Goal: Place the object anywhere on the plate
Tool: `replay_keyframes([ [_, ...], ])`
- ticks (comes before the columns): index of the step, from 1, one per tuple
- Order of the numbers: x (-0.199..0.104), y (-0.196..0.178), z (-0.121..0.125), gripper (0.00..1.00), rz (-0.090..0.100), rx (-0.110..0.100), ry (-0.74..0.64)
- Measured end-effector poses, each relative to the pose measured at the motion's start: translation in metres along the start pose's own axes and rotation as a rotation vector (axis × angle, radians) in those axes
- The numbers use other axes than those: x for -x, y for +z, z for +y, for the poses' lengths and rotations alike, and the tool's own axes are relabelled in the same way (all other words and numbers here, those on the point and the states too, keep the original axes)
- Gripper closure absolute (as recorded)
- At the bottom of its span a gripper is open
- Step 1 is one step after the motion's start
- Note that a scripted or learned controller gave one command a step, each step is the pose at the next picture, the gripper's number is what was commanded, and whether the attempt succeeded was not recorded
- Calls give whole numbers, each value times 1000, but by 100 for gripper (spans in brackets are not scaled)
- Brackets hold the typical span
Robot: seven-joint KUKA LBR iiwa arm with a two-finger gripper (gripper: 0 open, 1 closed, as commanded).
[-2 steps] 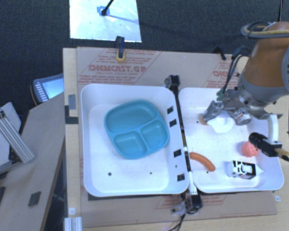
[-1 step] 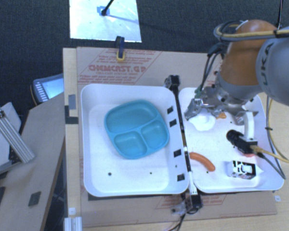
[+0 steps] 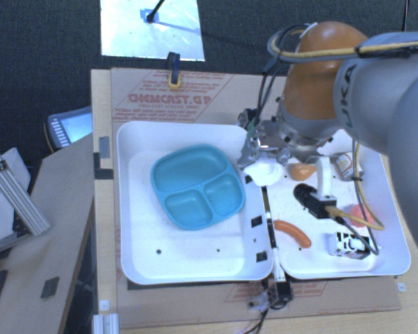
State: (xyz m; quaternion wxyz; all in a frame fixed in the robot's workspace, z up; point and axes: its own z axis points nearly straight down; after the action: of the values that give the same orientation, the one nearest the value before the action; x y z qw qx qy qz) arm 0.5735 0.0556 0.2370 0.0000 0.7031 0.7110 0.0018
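Just right of the plate (image 3: 195, 186), above the wall where the two bins meet, hangs my pincer (image 3: 254, 157), with my grey arm and its orange band coming from farther right. Whether the pincer is clenched or released I cannot tell; my own wrist hides that. A white round piece (image 3: 266, 173) sits right under the pincer's tip, and I cannot say if it is gripped or merely lying there. It is off the plate, close beyond the plate's right rim, at the left edge of the right bin (image 3: 393, 259). The plate is blue, with three compartments, and lies in the left bin (image 3: 136, 249), its largest compartment on the far side. An orange lump (image 3: 303, 170) lies just beside the white piece, farther right of the plate. An orange sausage (image 3: 292, 233) lies right of the plate's near corner, apart from both. Well right of the plate, past the sausage, sit a black-and-white thing (image 3: 348, 243) and a pink thing (image 3: 360, 219), the latter partly hidden by a cable. Both bins rest on a cardboard sheet (image 3: 167, 97) with red print, which shows beyond the plate's far side
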Motion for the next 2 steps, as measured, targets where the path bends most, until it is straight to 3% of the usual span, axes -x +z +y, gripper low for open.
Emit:
replay_keyframes([
  [2,-108,5,11,100,0,-2,2],
])
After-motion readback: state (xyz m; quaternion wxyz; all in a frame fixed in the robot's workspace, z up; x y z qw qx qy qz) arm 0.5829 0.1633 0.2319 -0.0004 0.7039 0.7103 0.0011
